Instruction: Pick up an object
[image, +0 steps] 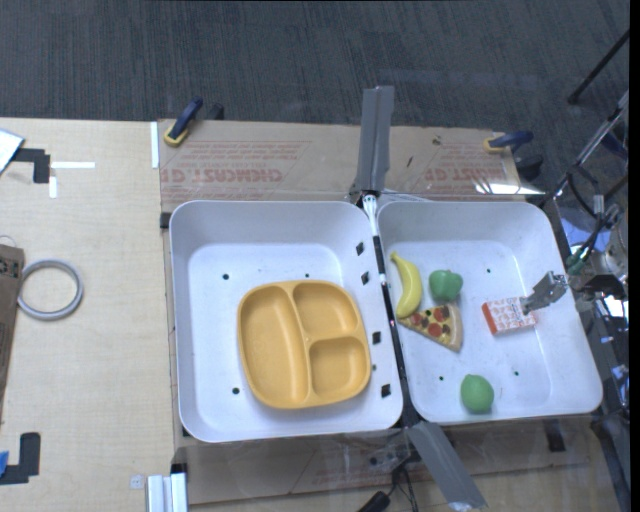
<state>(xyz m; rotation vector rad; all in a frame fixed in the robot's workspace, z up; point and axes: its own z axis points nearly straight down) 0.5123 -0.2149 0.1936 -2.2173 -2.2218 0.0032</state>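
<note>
End effector (549, 290) at the right-hand bin's (500, 222) right edge, touching the red-and-white packet (506, 315); arm cut off, and its grip — can't tell

The cardboard sheet (300, 160) lying behind the two white bins (190, 300) carries faded red printing, upside down from the camera. It cannot be read with certainty. No other lettering is legible.

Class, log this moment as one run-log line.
gripper: right bin, by red-and-white packet | grasp: unclear | banana, pizza slice: untouched
</note>
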